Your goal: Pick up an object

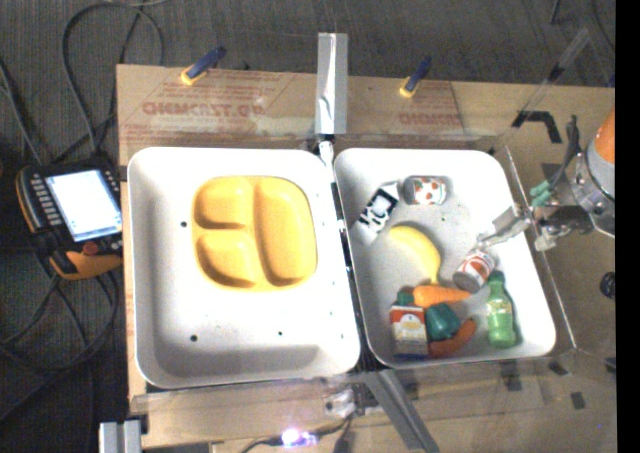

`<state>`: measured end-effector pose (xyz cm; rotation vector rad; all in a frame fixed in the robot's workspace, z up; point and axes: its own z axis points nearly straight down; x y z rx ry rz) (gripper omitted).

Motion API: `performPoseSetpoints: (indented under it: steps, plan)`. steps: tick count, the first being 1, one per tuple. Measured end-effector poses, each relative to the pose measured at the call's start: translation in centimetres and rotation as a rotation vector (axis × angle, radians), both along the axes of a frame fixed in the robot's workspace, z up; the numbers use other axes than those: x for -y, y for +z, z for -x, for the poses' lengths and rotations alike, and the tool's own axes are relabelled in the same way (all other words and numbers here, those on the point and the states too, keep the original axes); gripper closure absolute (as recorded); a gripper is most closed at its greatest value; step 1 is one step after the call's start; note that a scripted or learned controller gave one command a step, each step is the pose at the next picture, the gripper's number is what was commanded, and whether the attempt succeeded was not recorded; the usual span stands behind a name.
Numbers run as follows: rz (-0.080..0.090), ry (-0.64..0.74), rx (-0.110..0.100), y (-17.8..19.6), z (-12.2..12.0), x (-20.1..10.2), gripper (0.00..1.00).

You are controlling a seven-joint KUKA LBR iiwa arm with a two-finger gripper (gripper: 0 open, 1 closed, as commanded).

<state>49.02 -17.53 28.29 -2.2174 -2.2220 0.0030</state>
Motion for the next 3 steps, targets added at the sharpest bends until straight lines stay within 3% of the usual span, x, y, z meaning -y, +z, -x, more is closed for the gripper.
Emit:
performPoseSetpoints:
  steps: [1, 2, 3]
  plan:
    - [-0.001, 0.121, 0.001, -9.1, -8.5, -3.8, 0.00]
    - [0.000, 0.142, 0.002, -1.4, -6.9, -4.5, 0.00]
    - [-0.001, 0.158, -0.001, -12.8, -5.4, -7.6, 0.00]
